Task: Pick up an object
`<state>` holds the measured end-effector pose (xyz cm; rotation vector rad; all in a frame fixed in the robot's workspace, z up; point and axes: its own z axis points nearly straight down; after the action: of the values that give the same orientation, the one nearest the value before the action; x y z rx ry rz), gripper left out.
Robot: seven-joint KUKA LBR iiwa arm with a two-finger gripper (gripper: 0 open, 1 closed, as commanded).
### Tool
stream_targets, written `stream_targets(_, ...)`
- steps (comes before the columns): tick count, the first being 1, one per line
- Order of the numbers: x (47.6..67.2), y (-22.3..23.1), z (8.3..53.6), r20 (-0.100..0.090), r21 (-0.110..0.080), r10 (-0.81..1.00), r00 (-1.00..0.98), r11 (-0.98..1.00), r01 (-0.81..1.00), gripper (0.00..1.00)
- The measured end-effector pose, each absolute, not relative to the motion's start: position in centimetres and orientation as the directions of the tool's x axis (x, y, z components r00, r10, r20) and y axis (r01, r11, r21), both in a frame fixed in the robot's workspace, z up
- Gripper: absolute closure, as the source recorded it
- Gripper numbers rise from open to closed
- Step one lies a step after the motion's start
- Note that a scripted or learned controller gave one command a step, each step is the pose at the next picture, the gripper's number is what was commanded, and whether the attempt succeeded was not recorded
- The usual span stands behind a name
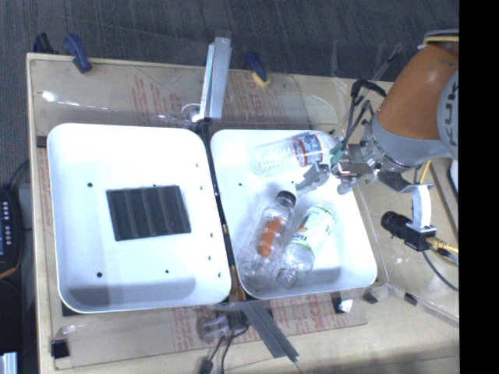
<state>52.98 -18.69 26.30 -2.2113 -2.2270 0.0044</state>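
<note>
The right bin (355, 267) holds several clear plastic bottles. One with a red and blue label (290, 153) lies along the far side. A bottle with an orange label (267, 236) and a black cap lies in the middle, pointing toward the far side. Beside it, to the right, lies a bottle with a green and white label (313, 227). My gripper (310, 179) hangs over the bin's far right part, just below the red-labelled bottle and above the black cap. Nothing is seen held in it.
The left bin (70, 209) holds a dark ribbed rectangular pad (148, 212) near its middle. A grey upright bar (215, 76) stands behind the divider between the bins. Blue clamps (76, 51) sit on the bench's far edge.
</note>
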Motion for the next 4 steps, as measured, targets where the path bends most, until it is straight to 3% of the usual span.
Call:
stream_targets(1,52.2,-17.0,10.8,0.002,0.005,1.000,0.009,-0.009,1.000,0.00)
stream_targets(2,50.8,-14.4,10.1,-0.016,0.030,0.987,-0.162,0.162,0.986,0.00)
stream_targets(3,50.7,-14.2,10.0,-0.014,0.029,0.986,-0.164,0.164,0.986,0.00)
stream_targets(4,53.0,-14.2,16.4,0.000,0.000,0.975,-0.222,0.222,0.975,0.00)
